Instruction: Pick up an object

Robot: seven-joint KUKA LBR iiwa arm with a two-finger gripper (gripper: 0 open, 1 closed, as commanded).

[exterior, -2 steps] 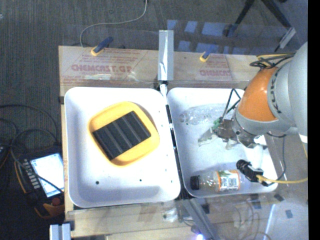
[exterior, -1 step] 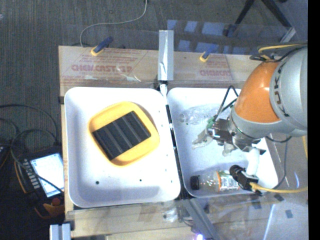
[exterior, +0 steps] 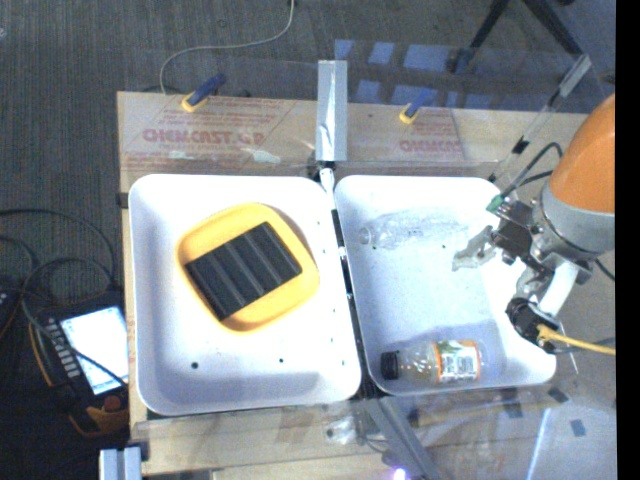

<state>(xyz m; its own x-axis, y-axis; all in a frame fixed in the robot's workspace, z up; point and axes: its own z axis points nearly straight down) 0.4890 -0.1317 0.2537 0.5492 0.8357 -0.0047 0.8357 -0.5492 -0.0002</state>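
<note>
Tabletop [exterior: 250, 138]: light brown board with faded red lettering along its far strip. Two shallow white bins rest directly on it, side by side, their inner rims touching. Left bin [exterior: 160, 358] and right bin [exterior: 420, 298] together cover most of the board. Two yellow-and-blue clamps sit at the far edge, one [exterior: 201, 92] above the left bin, one [exterior: 416, 105] above the right. An upright metal post [exterior: 331, 108] stands at the far edge, in line with the seam between the bins.

Probably a lab: bench [exterior: 140, 128], 2 bins [exterior: 160, 368], carpet [exterior: 60, 68].
</note>
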